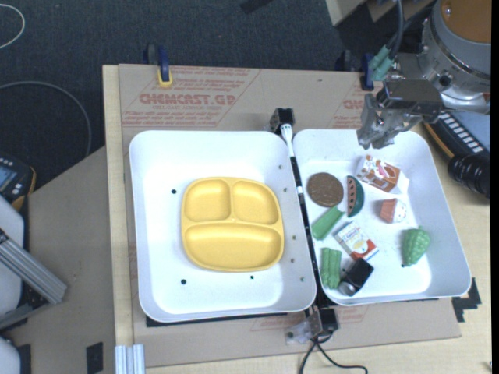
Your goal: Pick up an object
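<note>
Gripper poised over the right bin's far rim, nothing picked yet.

Nearest me lay the red-and-white carton (pixel 380 174), just below and slightly right of my gripper (pixel 377 135), flat and tilted, its long axis slanting down to the right. I judged it my closest target; whether my gripper was apart or together I could not tell. Farther off sat the brown disc (pixel 324 188), then the green pieces, all in the right bin (pixel 448 240); the yellow tray (pixel 231 224) lay well away, to my left.
</note>
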Available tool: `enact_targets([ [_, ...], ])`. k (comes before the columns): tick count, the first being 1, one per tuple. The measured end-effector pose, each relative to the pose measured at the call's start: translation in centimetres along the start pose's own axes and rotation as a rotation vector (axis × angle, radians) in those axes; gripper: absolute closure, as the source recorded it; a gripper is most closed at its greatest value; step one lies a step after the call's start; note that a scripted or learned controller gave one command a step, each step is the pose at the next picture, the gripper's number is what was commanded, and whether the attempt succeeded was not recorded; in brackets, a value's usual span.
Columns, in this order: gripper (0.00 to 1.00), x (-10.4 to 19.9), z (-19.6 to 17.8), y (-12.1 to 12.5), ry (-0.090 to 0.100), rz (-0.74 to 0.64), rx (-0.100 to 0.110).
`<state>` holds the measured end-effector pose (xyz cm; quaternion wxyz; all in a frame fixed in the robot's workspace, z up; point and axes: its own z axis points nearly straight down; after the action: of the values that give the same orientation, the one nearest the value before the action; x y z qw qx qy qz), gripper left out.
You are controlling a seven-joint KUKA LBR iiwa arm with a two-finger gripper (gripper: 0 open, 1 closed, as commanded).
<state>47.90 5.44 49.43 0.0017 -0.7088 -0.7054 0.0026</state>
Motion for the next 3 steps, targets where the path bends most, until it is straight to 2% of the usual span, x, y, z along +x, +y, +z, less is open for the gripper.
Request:
enact_targets([
  [1, 1.00, 2.8, 15.4, -0.1, -0.001, -0.005, 0.013],
  [2, 1.00, 6.7, 8.4, 0.1, 0.005, -0.010, -0.014],
  [3, 1.00, 6.6, 7.7, 0.1, 0.002, -0.006, -0.009],
])
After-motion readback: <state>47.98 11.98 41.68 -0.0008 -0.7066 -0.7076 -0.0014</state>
